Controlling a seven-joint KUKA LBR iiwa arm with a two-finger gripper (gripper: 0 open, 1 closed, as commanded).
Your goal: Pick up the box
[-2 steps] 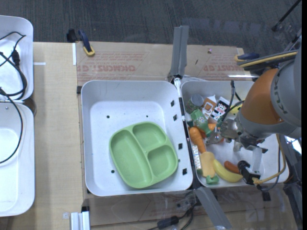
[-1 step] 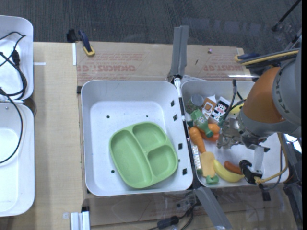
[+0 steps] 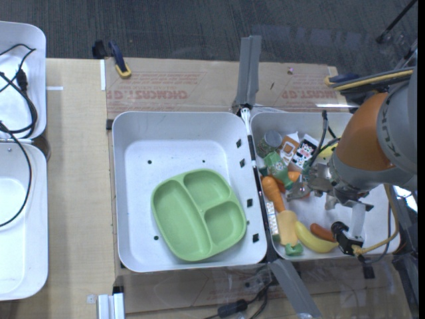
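Two small boxes lie at the back of the right bin [image 3: 372, 234]: an orange-and-white box [image 3: 289, 148] and, touching it on the right, a black-and-white box [image 3: 305, 153]. My gripper [image 3: 302, 189] reaches down into this bin from the right, beneath the orange wrist band [image 3: 362, 145]. It hangs just in front of the boxes and to the right of an orange carrot [image 3: 271, 191]. I see nothing lifted out of the pile.
The right bin also holds a green packet [image 3: 275, 162], a yellow block [image 3: 287, 226], a banana [image 3: 316, 240], a red sausage [image 3: 323, 231] and a grey can [image 3: 272, 140]. The left bin [image 3: 133, 178] holds a green divided plate [image 3: 198, 214].
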